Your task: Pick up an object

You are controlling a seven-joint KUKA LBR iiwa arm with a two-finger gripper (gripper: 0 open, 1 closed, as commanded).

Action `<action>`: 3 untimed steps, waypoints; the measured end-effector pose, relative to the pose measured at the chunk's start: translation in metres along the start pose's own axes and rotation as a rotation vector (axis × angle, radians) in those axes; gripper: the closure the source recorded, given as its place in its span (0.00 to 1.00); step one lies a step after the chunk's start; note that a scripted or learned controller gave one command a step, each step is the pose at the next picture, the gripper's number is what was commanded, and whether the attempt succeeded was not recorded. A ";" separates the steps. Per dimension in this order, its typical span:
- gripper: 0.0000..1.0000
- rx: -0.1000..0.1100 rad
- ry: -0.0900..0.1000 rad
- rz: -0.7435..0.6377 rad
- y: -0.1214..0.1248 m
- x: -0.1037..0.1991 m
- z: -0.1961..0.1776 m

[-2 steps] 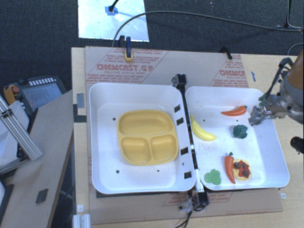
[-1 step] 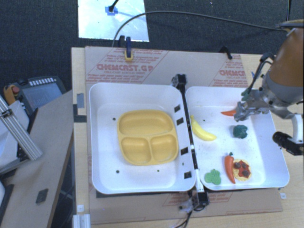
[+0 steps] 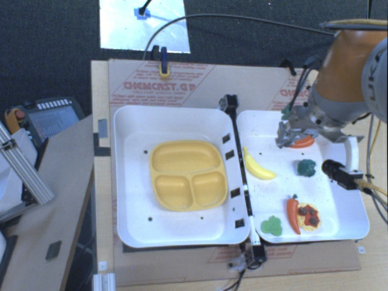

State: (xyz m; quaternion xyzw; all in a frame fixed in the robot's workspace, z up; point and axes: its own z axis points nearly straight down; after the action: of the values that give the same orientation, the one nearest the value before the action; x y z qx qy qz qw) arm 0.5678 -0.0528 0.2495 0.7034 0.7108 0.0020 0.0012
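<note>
dark carpet surrounds a cardboard-topped bench (image 3: 182, 80) holding two white bins. left bin (image 3: 133, 162) holds a yellow divided tray (image 3: 185, 174). at right of frame, the gripper (image 3: 290, 138) sits over an orange-red object (image 3: 303, 142) in the right bin (image 3: 351, 223); its pincer state cannot be told. a banana (image 3: 259, 168) lies centre-right.

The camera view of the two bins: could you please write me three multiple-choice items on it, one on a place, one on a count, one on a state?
1. Where is the yellow divided tray?
A. left bin
B. right bin
C. on the bench

2. How many compartments has the tray?
A. two
B. three
C. five

3. How does the banana lie?
A. in the tray
B. under the end effector
C. loose on the right bin floor

Key: 1 A, it sits mid left bin. 2 B, one long, two small. 3 C, near the divider, apart from the end effector.
</note>
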 end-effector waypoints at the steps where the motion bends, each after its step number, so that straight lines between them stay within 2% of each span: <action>1: 1.00 0.004 0.000 0.002 0.007 0.045 0.013; 2: 1.00 0.002 0.001 0.001 0.010 0.104 0.011; 3: 1.00 0.003 0.000 0.001 0.014 0.156 0.025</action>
State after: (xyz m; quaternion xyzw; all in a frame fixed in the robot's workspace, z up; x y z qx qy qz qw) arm 0.5805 0.1030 0.2246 0.7039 0.7103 0.0010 0.0000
